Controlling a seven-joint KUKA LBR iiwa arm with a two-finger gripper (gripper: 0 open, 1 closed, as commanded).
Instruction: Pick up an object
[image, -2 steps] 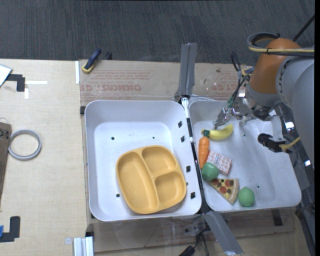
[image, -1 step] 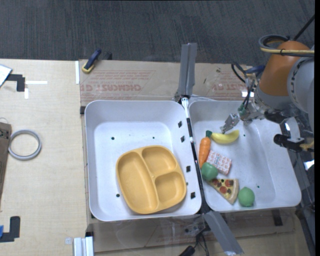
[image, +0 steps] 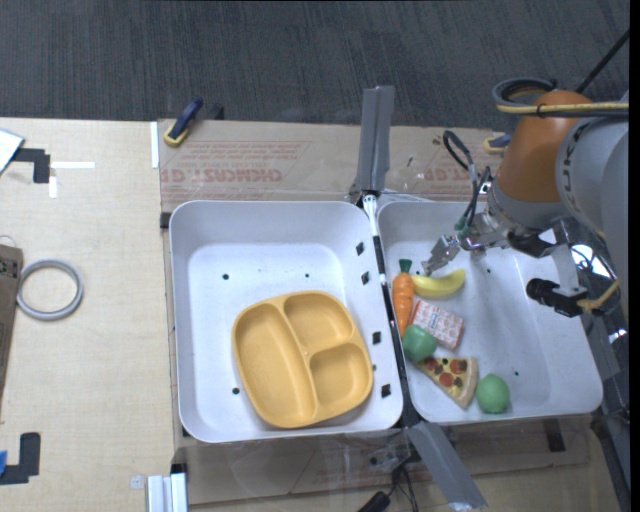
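The claw (image: 441, 256) is seen narrowly parted, empty, just above the banana (image: 440, 283) in the right bin (image: 545, 345), near the far right corner of the worktop (image: 80, 380).

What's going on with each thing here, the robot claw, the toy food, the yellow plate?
Gripper: low over the banana, holding nothing visible.
Banana: lying flat in the right bin.
Carrot: lying against the divider.
Pizza slice: flat.
Green ball: resting loose.
Yellow plate: upright in the left bin.
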